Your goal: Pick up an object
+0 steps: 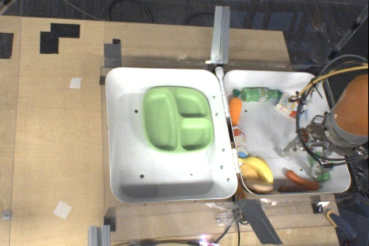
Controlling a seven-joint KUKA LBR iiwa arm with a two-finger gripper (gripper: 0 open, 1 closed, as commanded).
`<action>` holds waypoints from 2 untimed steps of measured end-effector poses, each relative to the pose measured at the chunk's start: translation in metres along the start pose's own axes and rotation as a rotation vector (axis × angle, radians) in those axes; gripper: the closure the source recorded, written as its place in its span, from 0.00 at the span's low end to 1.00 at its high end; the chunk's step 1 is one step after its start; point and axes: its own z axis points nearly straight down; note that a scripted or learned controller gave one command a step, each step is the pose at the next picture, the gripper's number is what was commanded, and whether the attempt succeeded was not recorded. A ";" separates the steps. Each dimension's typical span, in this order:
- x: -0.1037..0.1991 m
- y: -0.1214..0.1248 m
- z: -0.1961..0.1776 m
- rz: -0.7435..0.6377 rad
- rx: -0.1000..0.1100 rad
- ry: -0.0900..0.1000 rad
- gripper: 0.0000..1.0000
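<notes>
A: Pale wooden worktop (52, 141), two white bins; the right bin (262, 80) holds a carrot (235, 110), green bottle (260, 94), banana (257, 170) and sausage (300, 179)

B: Step?

A: Approach, I'd judge. The end effector (308, 144) hangs over that bin's right side, near the sausage; its opening I cannot tell. Next it must descend squarely onto one item

Arm (351, 112) cut off at right edge
</notes>
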 end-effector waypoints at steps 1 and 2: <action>-0.002 -0.001 0.000 -0.142 0.000 0.001 0.00; -0.006 -0.008 0.001 -0.131 -0.010 0.005 0.00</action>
